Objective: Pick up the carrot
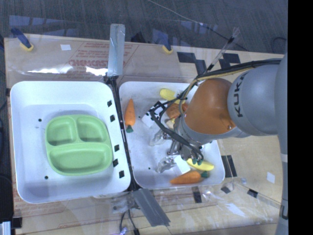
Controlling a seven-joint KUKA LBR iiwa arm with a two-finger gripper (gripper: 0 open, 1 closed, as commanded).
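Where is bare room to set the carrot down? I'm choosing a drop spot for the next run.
Free: the left bin floor around the green tray, and the tray's compartments. In the right bin, a bare strip lies below the upright carrot, left of the gripper. Crowded: its right half, under the arm, with a second carrot and yellow pieces.

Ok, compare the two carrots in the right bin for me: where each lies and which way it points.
The upper carrot lies by the bin's left wall, running up-down in the view with its green end lowest. The lower carrot lies along the near wall, running nearly sideways, beside a yellow piece. The upper one sits apart from the arm; the lower one lies just beneath it. Both are orange and unheld.
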